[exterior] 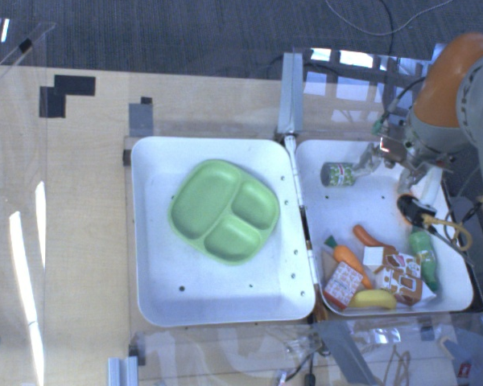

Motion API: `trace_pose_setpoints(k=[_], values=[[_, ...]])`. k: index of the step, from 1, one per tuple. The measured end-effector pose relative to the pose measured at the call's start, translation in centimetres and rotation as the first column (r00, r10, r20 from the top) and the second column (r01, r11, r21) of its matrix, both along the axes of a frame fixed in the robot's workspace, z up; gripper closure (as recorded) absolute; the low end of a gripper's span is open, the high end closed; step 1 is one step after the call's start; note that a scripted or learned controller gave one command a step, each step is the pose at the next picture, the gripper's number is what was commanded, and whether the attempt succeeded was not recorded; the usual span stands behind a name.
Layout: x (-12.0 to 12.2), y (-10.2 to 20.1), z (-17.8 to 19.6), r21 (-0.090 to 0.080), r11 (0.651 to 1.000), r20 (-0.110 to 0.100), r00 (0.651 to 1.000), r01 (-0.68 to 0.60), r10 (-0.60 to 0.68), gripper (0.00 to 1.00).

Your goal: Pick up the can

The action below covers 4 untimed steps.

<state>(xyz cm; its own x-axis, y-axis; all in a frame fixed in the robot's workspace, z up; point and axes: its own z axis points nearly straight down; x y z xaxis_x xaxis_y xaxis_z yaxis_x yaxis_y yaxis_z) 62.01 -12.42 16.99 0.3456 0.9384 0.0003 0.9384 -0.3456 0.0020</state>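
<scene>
Status of task: not complete. The can [337,174], a small tin with a green label, lies on its side on the floor of the right-hand bin [362,215], in the upper left part of that bin, close to the wall that divides the two bins. It rests on the bin floor and nothing lifts it.

The pincer [378,156] hangs just to the right of the can, low over the bin's upper region, at the end of the grey arm [459,87] with its orange band. One pale finger [364,162] reaches toward the can's right end and appears close to it or touching; contact cannot be confirmed. Whether the pincer stands open or closed cannot be told from this view. The can is not seen between the fingers, so no grip is recorded.

Other items lie well apart at the bin's lower end: a carrot [348,256], a banana [373,298], a green bottle [424,256]. The left-hand bin [153,280] bears a green divided plate [224,210].

Remaining, in the inspector's judgement: closing on the can and the lift.
</scene>
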Motion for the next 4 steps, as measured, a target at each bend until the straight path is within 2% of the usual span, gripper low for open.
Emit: trace_pose_setpoints(k=[1, 2, 3, 4], values=[[3.2, -0.2, -6.4, 0.000, 0.998, 0.006, 0.998, 0.069, -0.069, 0.00], [0.3, 3.5, -8.3, 0.001, 0.995, 0.005, 0.995, 0.103, -0.103, 0.00], [4.4, 3.8, -8.3, 0.002, 0.964, -0.008, 0.964, 0.266, -0.266, 0.00], [4.8, 4.0, -6.9, 0.002, 0.967, 0.008, 0.966, 0.257, -0.257, 1.00]])
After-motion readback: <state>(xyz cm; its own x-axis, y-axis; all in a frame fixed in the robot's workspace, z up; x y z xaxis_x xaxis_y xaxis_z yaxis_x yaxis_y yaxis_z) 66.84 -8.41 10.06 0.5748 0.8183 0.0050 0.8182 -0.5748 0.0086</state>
